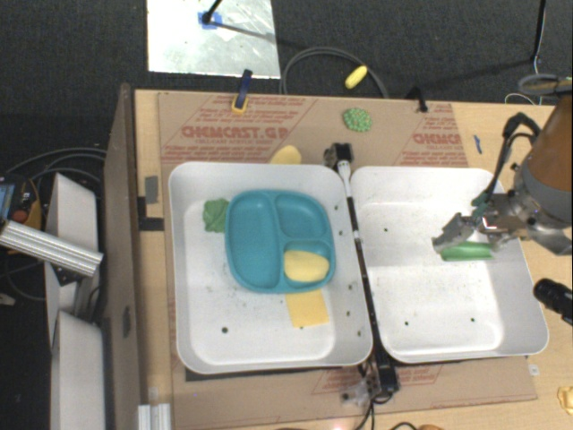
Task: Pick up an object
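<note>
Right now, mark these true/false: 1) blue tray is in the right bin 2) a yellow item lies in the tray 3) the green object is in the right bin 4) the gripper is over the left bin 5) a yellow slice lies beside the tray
1) False: the blue tray sits in the left bin.
2) True: a yellow item lies in its lower right compartment.
3) True: the green object lies in the right bin.
4) False: the gripper is over the right bin, by the green object.
5) True: the yellow slice lies just below the tray.
</note>
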Tool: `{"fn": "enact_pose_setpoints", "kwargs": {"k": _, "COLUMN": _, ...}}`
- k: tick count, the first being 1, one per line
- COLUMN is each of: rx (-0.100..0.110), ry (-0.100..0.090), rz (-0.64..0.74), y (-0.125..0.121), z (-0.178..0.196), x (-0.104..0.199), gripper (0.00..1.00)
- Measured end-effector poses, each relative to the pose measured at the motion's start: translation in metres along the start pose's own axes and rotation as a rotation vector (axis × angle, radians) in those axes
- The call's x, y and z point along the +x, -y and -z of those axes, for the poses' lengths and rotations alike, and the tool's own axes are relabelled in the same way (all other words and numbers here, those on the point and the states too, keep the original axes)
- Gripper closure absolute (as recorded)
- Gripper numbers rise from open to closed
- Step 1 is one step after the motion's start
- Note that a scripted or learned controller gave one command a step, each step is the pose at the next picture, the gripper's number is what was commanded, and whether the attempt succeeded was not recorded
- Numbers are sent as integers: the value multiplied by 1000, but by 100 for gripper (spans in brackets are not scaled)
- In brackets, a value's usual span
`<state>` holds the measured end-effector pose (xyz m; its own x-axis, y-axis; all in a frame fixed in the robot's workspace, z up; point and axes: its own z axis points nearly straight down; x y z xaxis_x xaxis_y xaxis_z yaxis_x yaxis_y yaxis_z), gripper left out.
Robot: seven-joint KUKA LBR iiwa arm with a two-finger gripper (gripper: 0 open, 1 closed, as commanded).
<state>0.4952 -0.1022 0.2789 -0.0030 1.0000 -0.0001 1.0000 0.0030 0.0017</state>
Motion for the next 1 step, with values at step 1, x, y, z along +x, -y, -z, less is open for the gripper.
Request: {"fn": "enact_pose_setpoints", "kwargs": {"k": 1, "rx": 10, "ry": 0, "rz": -7, "y": -13, "z": -144, "x": -58, "gripper": 0}}
